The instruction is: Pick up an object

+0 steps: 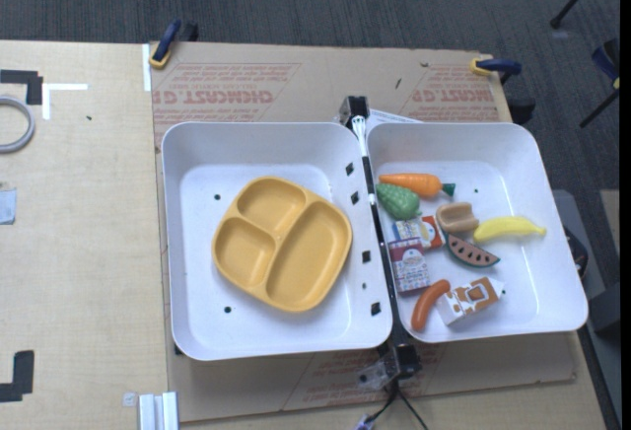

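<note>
Lying under the two white bins [187, 250], the cardboard [227, 83] bears upside-down red "CHEMCAST GP" print, the small carton [471, 300] has an unreadable label, and the hand's grip cannot be told.

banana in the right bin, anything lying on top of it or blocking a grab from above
Nothing visible does. The banana lies uncovered near the right bin's right side, with the watermelon slice just beside its left end.

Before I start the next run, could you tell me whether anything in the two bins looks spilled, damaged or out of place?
Nothing stands out. The yellow divided plate lies flat in the left bin, turned somewhat askew to its walls. The toy foods, among them the carrot, banana and sausage, lie loosely clustered inside the right bin, none over the rim.
</note>
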Controlling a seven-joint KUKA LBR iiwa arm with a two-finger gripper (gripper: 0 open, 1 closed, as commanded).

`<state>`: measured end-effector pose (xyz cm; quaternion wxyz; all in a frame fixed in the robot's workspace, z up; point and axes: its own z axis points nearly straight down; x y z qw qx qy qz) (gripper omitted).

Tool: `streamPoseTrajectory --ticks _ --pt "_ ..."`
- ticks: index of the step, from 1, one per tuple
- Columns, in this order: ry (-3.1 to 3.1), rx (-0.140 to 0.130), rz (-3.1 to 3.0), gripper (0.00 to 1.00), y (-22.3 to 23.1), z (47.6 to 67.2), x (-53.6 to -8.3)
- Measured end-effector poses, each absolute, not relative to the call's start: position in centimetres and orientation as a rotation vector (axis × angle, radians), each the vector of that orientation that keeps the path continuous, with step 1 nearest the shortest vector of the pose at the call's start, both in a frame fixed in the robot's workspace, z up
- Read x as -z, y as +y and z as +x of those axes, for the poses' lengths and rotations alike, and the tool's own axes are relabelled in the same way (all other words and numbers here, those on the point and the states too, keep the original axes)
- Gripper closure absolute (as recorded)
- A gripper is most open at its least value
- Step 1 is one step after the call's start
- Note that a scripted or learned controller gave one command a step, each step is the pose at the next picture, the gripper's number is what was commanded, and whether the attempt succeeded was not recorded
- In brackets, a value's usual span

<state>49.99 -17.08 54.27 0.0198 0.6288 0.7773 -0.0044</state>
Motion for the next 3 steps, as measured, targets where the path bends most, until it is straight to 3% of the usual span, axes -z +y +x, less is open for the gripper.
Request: streamPoseTrajectory --ticks 3 --pt "2.411 0.018 1.940 1.00 -17.1 50.4 -57.0"
